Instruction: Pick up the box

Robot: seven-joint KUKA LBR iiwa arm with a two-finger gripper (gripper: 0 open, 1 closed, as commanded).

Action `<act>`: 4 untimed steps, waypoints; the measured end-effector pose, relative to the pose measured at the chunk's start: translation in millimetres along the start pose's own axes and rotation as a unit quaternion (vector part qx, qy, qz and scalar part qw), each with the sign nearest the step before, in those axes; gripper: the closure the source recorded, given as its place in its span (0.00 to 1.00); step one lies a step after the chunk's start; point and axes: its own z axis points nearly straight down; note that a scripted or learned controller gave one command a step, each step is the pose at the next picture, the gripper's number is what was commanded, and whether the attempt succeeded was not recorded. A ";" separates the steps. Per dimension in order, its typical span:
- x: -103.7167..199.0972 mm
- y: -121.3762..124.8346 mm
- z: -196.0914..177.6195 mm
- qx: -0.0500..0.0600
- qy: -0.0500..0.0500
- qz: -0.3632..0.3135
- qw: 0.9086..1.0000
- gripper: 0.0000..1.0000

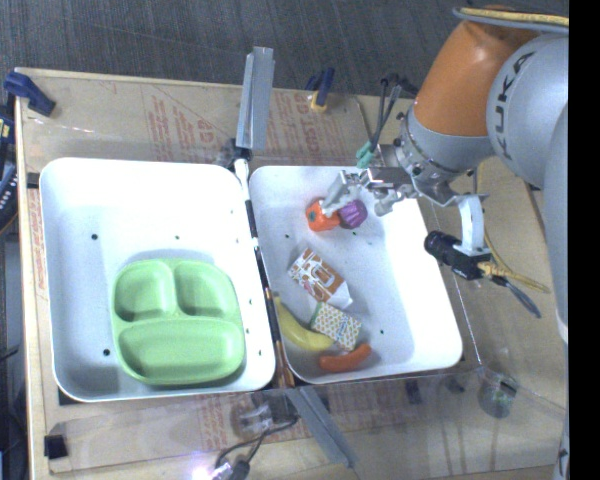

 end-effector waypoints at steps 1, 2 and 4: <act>-7.0 -106.8 97.0 0.000 0.000 -0.040 0.999 0.00; -25.4 -104.4 172.3 -0.003 -0.001 -0.054 0.999 0.00; 73.6 -104.6 -0.6 -0.002 -0.001 -0.125 0.992 1.00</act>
